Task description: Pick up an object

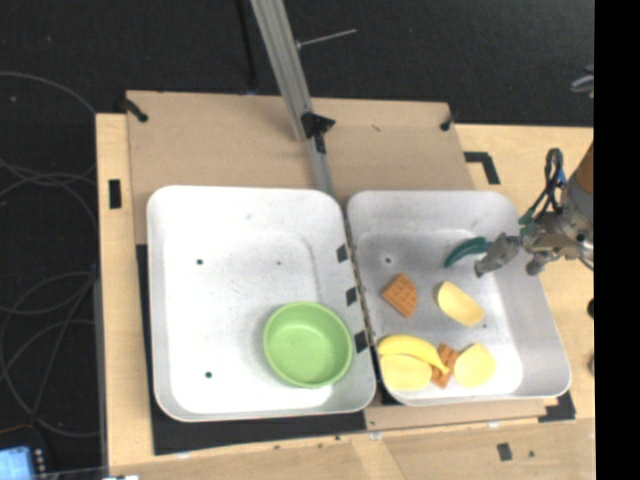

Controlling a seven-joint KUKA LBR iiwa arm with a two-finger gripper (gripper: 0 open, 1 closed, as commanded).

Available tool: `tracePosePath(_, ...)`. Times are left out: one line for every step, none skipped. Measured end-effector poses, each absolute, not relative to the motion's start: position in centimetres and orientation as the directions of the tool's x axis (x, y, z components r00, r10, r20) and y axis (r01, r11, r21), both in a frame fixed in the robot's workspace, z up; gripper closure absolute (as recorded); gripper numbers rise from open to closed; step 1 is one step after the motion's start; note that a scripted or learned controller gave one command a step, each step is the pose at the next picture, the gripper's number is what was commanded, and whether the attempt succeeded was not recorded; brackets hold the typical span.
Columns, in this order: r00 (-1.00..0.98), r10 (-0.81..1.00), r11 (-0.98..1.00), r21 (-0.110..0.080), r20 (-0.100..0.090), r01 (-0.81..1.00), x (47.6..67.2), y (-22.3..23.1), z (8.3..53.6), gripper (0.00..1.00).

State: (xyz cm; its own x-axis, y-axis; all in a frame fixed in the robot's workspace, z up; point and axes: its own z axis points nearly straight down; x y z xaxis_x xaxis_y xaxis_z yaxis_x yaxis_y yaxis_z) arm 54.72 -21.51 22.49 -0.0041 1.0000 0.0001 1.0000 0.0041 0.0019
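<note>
Hovering over the right bin (520, 298), the pincer (492, 264) — open or closed, I cannot tell.

Left of the gripper (497, 258), both white bins (240, 230) look like scuffed matt plastic. The green bowl (307, 343) looks smooth plastic. The bench (250, 138) looks like matt cardboard-brown board.

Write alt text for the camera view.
The end effector reaches in from the right over the right bin, beside a teal object. That bin also holds a waffle piece and several yellow items; the left bin holds a green bowl.
</note>
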Motion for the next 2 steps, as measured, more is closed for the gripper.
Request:
tracePosePath(-0.004,1.0,0.004,0.002,0.0,1.0,54.7,-21.5,22.5,0.0)
tracePosePath(0.0,1.0,0.0,-0.005,-0.001,1.0,53.7,-21.5,16.9,0.0)
